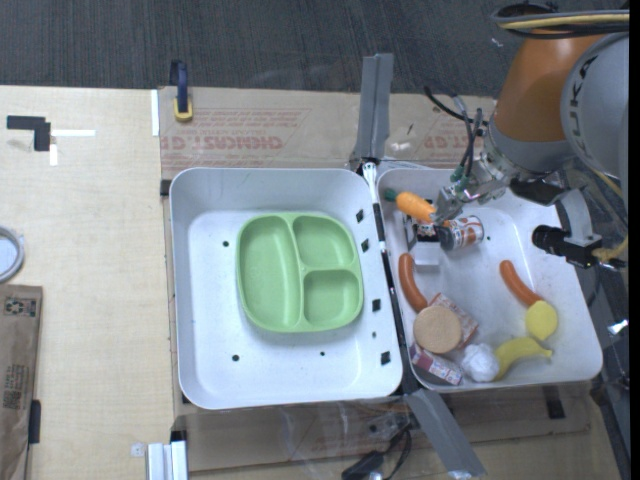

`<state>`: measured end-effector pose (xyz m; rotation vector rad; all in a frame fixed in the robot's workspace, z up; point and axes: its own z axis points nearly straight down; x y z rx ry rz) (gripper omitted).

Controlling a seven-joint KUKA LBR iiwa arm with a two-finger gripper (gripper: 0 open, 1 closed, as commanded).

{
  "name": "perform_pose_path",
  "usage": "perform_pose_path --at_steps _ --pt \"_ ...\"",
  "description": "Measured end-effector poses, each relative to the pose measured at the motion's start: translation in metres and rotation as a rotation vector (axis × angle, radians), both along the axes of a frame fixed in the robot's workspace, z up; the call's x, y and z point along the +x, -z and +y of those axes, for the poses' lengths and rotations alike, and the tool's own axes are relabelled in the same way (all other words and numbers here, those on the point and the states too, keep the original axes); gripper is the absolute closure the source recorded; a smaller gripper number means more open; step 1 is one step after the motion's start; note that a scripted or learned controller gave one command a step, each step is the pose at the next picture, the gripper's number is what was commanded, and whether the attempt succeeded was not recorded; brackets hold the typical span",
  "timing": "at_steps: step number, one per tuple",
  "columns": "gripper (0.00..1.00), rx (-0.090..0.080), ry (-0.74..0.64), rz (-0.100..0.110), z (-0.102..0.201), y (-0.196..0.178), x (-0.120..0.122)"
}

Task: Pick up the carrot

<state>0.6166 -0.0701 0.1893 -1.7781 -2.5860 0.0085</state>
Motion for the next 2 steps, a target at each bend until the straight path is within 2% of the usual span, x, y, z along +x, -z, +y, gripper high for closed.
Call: perform_pose_path --at_steps 1,2 --pt "1.0 -0.002 -0.005 0.004 0.0 -0.006 0.001" --pt "1.0 -0.001 0.331 -0.003 -0.035 -0.064 0.043"
